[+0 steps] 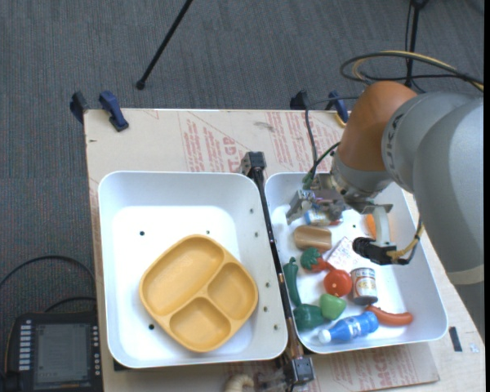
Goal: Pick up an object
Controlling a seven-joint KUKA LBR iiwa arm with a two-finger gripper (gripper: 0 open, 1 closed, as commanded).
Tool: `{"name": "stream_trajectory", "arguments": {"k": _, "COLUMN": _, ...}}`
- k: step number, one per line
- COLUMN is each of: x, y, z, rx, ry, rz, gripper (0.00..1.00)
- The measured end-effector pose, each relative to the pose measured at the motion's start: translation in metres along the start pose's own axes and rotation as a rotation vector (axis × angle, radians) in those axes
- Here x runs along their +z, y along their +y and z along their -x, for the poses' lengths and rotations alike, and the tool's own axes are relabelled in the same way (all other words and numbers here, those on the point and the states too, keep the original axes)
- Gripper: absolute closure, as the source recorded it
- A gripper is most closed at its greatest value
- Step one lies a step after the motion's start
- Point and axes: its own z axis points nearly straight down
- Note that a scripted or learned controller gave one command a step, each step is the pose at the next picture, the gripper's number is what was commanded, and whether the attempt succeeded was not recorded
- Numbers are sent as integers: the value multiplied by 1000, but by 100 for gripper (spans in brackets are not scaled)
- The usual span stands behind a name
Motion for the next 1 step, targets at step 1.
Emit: {"name": "stream_trajectory", "arguments": {"k": 1, "x": -10, "y": 1, "z": 2, "rx": 0, "ry": -3, "rz": 1, "gripper": 100}}
